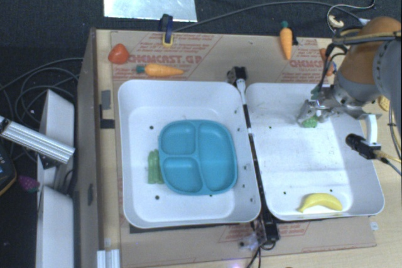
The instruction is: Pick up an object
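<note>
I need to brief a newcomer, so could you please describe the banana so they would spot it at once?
Look in the right bin, at its near edge. The banana lies there alone, curved and yellow, unlike the small green piece by the gripper at the far side.

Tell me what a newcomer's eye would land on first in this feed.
Probably the blue divided plate in the middle of the left bin, with a green piece against its left edge. Next, the gripper low over a small green object near the back of the right bin, and the yellow banana at that bin's front edge.
</note>
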Available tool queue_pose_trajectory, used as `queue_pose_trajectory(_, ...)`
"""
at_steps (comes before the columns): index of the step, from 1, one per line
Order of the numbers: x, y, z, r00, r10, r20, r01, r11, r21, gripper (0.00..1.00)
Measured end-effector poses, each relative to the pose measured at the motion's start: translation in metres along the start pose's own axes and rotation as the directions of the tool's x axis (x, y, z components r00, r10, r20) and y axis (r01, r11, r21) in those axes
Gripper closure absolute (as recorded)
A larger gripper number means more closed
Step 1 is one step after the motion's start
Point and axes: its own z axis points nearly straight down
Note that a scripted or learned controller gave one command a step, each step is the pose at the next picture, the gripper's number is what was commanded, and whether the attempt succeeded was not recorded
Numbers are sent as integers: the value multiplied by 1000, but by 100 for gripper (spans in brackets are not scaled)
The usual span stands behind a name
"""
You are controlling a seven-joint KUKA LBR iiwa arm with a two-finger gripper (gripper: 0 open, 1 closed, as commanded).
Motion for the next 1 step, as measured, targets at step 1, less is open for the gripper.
queue_pose_trajectory(1,92,15,-47,1000,-2,-3,2,1000,1,100)
